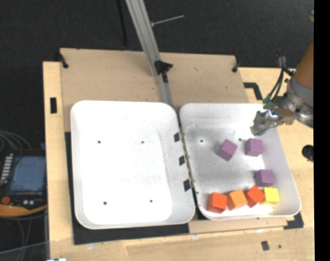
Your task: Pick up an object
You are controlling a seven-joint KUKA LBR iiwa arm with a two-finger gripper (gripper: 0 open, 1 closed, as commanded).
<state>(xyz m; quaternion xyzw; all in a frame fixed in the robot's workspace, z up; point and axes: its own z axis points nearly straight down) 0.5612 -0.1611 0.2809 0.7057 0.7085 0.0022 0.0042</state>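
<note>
**Operator:** Report target and handling.

**Arm:** My gripper (261, 125) hovers over the upper right of the right bin (208, 118). Whether it is released or clenched, I cannot tell. Nearest target: a purple cube (254, 147), just below me on the bin floor. It looks small, rigid and light, probably foam or wood; I judge opposite flat faces the best hold.

**Operator:** Obstructions?

**Arm:** A second purple cube (227, 150) lies near it, apart. A third (265, 176) sits lower. Orange cubes (236, 199) and a yellow cube (271, 194) crowd the lower wall. The left bin (83, 145) offers nothing relevant.
</note>
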